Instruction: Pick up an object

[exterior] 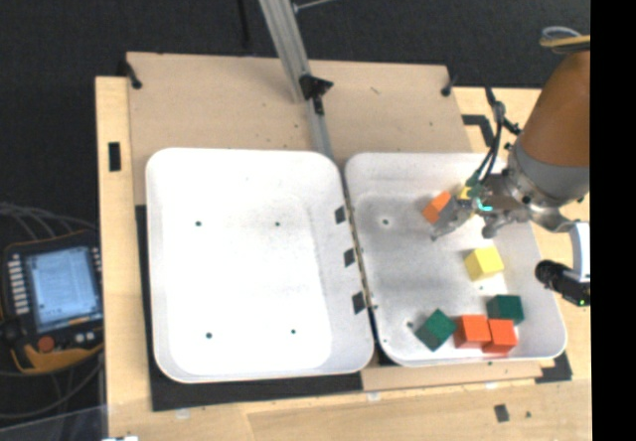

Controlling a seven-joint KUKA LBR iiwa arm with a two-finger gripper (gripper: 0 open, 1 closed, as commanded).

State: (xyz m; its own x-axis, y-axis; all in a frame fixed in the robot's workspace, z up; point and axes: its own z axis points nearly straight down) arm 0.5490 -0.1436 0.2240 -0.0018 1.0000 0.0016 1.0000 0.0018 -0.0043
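The right bin holds several blocks. A small orange block lies near its upper middle. My gripper hangs just right of that block, reaching in from the right, open, with bare bin floor showing in the gap. The left finger is at the orange block's lower right edge, and the block sits outside the gap. A yellow cube rests just below the gripper. Along the bin's front edge lie a green block, two orange blocks and a dark green block.
The left bin stands beside the right one, their rims meeting in the middle. A slanted metal post rises behind the bins. A screen device sits off the bench at the left.
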